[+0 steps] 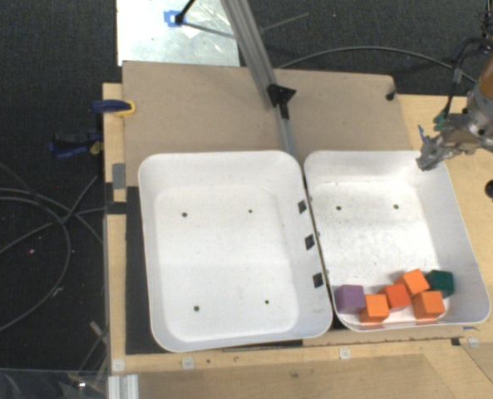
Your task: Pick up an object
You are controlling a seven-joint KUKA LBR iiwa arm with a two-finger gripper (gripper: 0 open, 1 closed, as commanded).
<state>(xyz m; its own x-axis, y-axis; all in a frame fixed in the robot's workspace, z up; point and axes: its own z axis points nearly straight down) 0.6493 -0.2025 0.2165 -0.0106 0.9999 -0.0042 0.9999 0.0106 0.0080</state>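
Note:
Several small blocks lie bunched at the near edge of the right bin (371, 223): a purple block (350, 297), orange blocks (377, 307) (415, 283) (429, 304), and a dark green block (441, 283). My gripper (430, 154) hangs at the bin's far right corner, well away from the blocks, with nothing visible between its fingers. The arm comes in from the right edge.
The left bin (221, 248) sits beside the right one, joined by black clips (309, 241) along the shared wall. A grey pole (250, 40) slants across the back of the bench. A blue clamp (105, 108) grips the bench's left edge.

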